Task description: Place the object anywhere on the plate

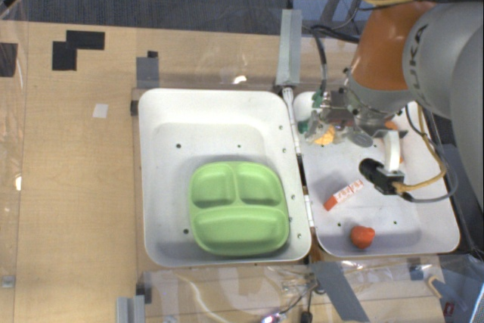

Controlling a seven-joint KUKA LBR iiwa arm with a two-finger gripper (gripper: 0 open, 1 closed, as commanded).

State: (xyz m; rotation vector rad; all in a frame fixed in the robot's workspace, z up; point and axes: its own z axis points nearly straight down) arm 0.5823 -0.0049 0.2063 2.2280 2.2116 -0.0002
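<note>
Plastics, wood grain and painted metal on the bench

The plate [239, 208] looks like smooth green plastic with a soft sheen; both bins, left [162, 163] and right [431, 227], are smooth white plastic, faintly glossy. The bench [68, 185] shows a pale matt wood-grain surface, with clear glossy sheeting at its left edge. The arm [439, 49] has a smooth painted grey shell and a satin orange band. The small red object [362, 236] at the right bin's front edge looks matt.

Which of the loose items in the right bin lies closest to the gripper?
The small yellow-orange piece, just beneath the gripper at the bin's upper left. The orange-red stick and the red round object lie lower, toward the bin's near edge.
</note>
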